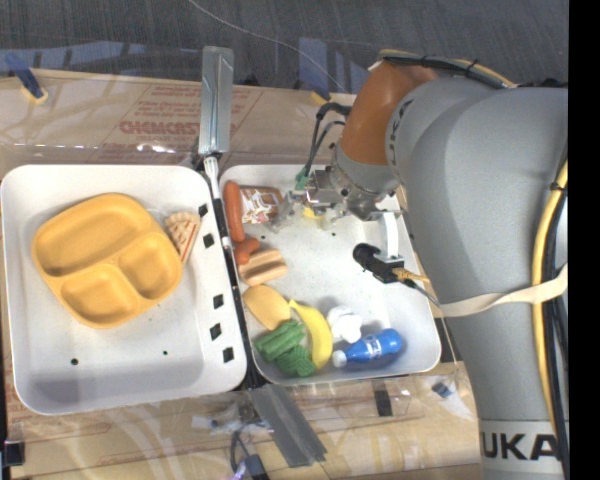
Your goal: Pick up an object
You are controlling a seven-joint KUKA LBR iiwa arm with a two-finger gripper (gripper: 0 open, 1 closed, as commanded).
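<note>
Brown printed cardboard under clear film covers the bench (110, 118), and two shallow white plastic bins sit on it side by side. The claw (315, 200) hangs low over the far end of the right-hand white bin (320, 258). Whether it is open or closed I cannot tell from this angle, and nothing shows in its grasp.

Just beside the claw, toward the divider, lies a small brown-and-white crinkled snack packet (263, 205) (the likeliest thing to pick, judging by nearness alone). It should be light, thin and limp, with a slick wrapper that may slide or buckle, so a pinch across its narrow width near the middle looks safest. Past the packet, along the bin wall, a red toy sausage (233, 211) lies close against it.

From the claw toward the camera come a toy hot-dog bun (262, 265), a pale yellow lump (265, 306), a yellow banana (317, 333), a green vegetable piece (285, 348) and a blue bottle with a white cap (372, 348). Beyond the divider, the left white bin (110, 358) holds a yellow compartment tray (105, 258) and a tan waffle-patterned wedge (183, 233).

The grey arm (480, 198) comes in from the right and bends over the bin — its orange band (375, 108) sits above the wrist, which angles down toward the packet.
</note>
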